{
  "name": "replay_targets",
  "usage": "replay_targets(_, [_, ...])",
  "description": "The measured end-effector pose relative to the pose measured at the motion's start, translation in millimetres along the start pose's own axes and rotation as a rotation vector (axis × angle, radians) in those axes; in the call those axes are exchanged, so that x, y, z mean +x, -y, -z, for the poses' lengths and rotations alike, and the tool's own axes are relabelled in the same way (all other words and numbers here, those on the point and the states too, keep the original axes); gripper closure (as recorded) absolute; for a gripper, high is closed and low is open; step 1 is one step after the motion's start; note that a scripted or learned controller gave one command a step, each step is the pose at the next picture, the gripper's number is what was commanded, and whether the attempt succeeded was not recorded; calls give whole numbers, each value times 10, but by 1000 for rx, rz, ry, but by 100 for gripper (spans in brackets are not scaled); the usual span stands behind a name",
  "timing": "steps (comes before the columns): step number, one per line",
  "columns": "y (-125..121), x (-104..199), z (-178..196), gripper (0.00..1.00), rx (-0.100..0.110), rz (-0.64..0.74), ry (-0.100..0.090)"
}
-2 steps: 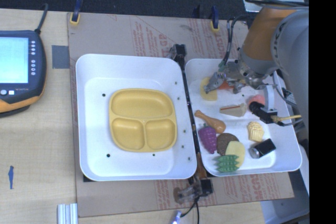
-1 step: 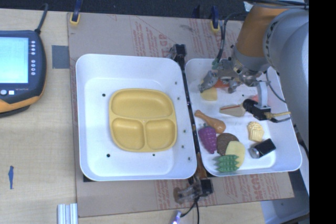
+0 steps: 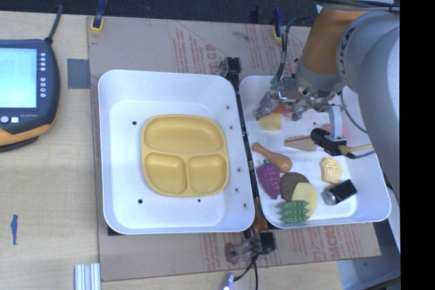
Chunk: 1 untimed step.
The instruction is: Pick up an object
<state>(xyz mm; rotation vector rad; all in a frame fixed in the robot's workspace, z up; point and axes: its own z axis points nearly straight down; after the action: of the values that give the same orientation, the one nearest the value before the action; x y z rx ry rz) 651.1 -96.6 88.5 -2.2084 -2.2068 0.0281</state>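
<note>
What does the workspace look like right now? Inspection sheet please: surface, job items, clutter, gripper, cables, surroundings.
Surface: cardboard sheet on a wood bench, bearing the left bin and right bin side by side.
Job's things: right bin holds toy food: yellow block, drumstick, purple grapes, corn piece, green item, black cylinder.
Clutter: yellow divided tray lies in the left bin.
Gripper: gripper low over the right bin's far left corner, just above the yellow block; nothing seen held.
Cables: cable runs up from the wrist.
Surroundings: teach pendant at left; blue clamps on the far edge.
</note>
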Motion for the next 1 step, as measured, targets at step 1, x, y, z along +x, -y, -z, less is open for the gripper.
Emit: replay_targets(1, [22,-5,88,100,11,1,-2])
